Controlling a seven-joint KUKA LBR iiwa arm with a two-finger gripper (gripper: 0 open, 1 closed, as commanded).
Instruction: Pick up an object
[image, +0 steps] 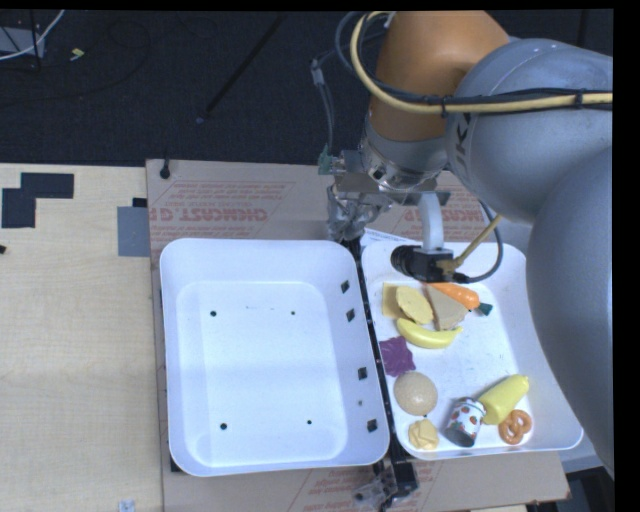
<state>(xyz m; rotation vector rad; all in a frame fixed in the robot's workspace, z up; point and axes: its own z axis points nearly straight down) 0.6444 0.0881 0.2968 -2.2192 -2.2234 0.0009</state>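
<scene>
**A:** What sat nearest, along the bench's near edge?

**B:** In the right bin (548, 440), toward the near right corner, were a pretzel (515, 427), a yellow toy (504, 397), a little cup (463, 421) just beside it, a pale lump (424, 434) and a beige ball (415, 392). It all looked like toy food, so I judged it light and hard-shelled.

**A:** And farther in?

**B:** A purple piece (396, 355), then a banana (428, 334) touching a cheese wedge (410, 303) and a bread slice (447, 312). A carrot (456, 295) rested across the slice.

**A:** Which would you have gone for?

**B:** The ball or the banana. The ball stood a little apart from its neighbours but looked smooth and apt to roll (a grip across its widest part seemed best). The banana looked stiff and slick and wanted taking across its middle, though the wedge and slice crowded it.

**A:** And the hand?

**B:** The hand (348, 225) hung at the bins' far edge, over the seam between them, with nothing visibly in it. Whether it was open or closed, I couldn't tell.

**A:** The surroundings?

**B:** The left bin (175, 300) sat alongside, with printed cardboard (250, 205) under both bins. There was pale wood (70, 330) toward the bench's left edge, and dark floor with cables (120, 60) beyond the far edge.
</scene>
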